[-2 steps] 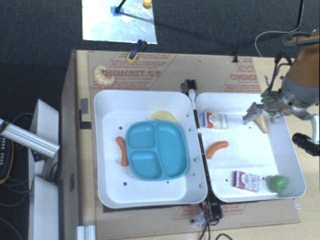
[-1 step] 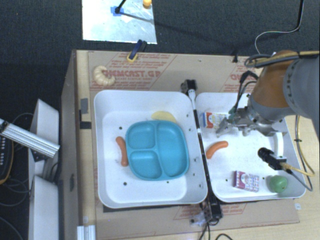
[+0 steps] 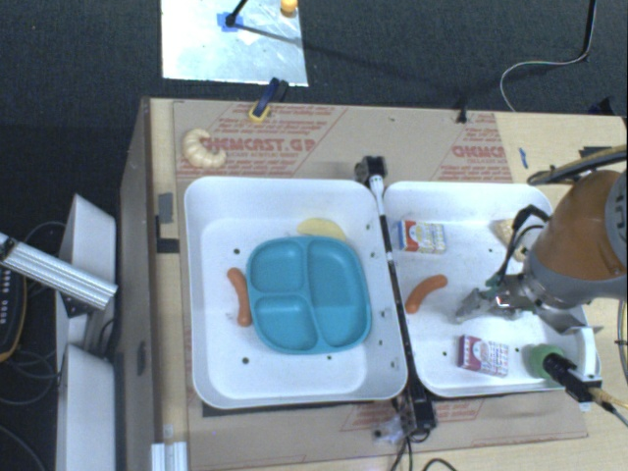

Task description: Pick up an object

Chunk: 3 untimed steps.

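Note:
My gripper (image 3: 475,304) hangs low over the right bin (image 3: 442,381), reaching in from the right under the orange band. An orange sausage (image 3: 426,292) lies just left of it, a short way from the fingertips. A small red and white carton (image 3: 484,354) lies below the gripper near the bin's front. Another red and white carton (image 3: 421,235) lies at the back left of the right bin. A green object (image 3: 539,359) sits at the front right corner. Nothing shows between the fingers.
The left bin (image 3: 211,361) holds a blue divided tray (image 3: 308,293), an orange sausage (image 3: 239,296) to its left and a pale yellow piece (image 3: 322,228) behind it. A beige object (image 3: 504,230) lies at the right bin's back. A black divider (image 3: 388,253) separates the bins.

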Available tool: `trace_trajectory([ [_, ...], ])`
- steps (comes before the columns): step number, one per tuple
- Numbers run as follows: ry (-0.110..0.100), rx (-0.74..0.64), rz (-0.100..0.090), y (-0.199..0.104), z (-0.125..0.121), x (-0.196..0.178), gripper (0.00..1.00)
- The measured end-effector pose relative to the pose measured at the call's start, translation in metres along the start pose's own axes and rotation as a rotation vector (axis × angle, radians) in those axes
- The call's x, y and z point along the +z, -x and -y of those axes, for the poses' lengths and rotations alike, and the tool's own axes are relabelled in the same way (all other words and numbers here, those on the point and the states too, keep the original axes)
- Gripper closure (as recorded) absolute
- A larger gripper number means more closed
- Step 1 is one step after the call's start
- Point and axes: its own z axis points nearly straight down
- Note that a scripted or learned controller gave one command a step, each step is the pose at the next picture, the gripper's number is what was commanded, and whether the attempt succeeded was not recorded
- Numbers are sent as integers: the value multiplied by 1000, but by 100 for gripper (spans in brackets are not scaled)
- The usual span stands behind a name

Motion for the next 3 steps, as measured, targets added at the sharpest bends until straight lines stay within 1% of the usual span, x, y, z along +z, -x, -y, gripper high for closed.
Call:
trace_trajectory([
  [1,2,-5,-1,-17,-128,0,0],
  [2,4,-5,0,-34,-164,-18,0],
  [3,1,-2,0,-12,-145,0,0],
])
